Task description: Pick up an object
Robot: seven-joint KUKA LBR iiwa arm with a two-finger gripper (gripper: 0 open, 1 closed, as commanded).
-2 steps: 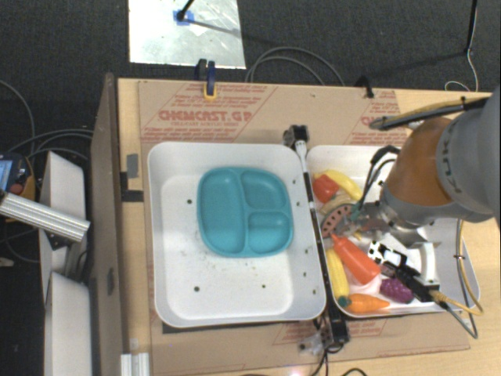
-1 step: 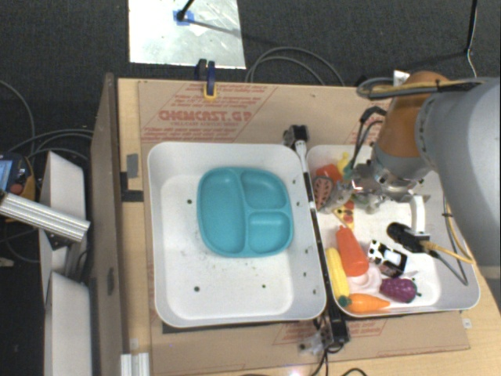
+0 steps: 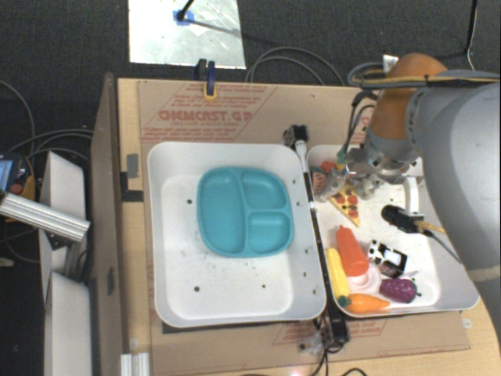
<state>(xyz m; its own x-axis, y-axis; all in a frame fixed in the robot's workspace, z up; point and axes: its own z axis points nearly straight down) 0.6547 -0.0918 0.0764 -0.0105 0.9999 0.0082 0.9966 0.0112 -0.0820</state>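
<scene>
My gripper (image 3: 342, 182) is low over the far left part of the right bin (image 3: 446, 276), reaching in from the right. A pizza slice toy (image 3: 347, 204) lies just under and in front of it. Closer to the front are an orange bottle (image 3: 352, 252), a yellow corn cob (image 3: 337, 272), a carrot (image 3: 366, 304), purple grapes (image 3: 399, 290) and a black-and-white cow toy (image 3: 389, 257). Nothing shows between the gripper's tips.
The left bin (image 3: 176, 288) holds a blue divided plate (image 3: 244, 211). A small reddish item (image 3: 318, 180) lies by the right bin's left wall. The wall between the bins runs just left of the gripper. Cardboard (image 3: 203, 112) lies behind both bins.
</scene>
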